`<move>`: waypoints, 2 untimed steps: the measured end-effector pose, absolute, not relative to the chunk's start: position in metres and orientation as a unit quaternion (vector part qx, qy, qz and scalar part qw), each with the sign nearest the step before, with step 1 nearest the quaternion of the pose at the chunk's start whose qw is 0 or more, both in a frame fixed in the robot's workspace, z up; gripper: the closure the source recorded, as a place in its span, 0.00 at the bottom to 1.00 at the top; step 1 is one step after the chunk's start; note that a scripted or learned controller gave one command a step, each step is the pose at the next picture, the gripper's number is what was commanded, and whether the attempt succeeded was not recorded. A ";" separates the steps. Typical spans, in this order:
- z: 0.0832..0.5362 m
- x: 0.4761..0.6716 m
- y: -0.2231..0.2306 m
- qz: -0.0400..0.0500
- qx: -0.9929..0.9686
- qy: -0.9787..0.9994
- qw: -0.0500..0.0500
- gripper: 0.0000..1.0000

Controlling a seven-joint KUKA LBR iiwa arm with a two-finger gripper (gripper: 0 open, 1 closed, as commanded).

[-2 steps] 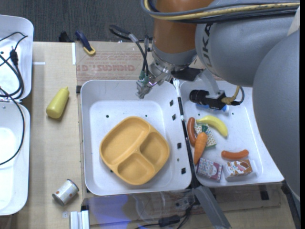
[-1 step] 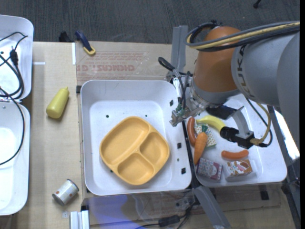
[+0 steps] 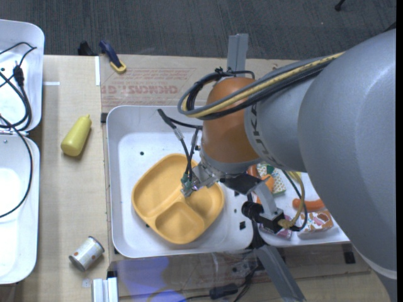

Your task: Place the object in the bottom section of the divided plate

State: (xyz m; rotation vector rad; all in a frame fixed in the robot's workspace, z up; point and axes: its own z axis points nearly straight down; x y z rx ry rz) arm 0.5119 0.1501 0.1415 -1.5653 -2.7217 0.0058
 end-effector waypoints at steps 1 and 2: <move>0.142 0.512 0.150 0.002 -0.499 -0.867 0.001 0.00; 0.253 0.499 0.008 0.001 -0.576 -0.817 0.000 0.00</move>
